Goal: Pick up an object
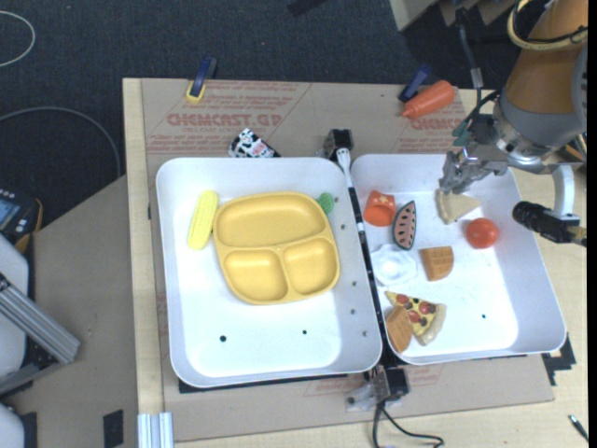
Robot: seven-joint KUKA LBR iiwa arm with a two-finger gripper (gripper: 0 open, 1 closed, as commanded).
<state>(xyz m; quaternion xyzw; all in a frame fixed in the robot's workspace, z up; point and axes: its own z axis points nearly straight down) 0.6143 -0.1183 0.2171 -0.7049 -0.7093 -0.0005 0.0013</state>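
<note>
My gripper [461, 183] hangs over the back of the right bin [522, 329], directly above a beige wedge [458, 208] and touching or nearly touching its top. Close by in that bin lie a red tomato [481, 233], a watermelon slice [404, 225], an orange-red pepper piece [379, 209], a tan bread chunk [437, 262], a white lump [394, 268] and a pizza slice [416, 315]. The wedge rests on the bin floor.
The left bin [261, 353] holds a yellow divided plate [277, 247], a corn cob [201, 219] and a small green piece [325, 201]. On the bench behind the bins are an orange carrot [429, 99], a black-and-white toy [250, 145] and a clamp [199, 80].
</note>
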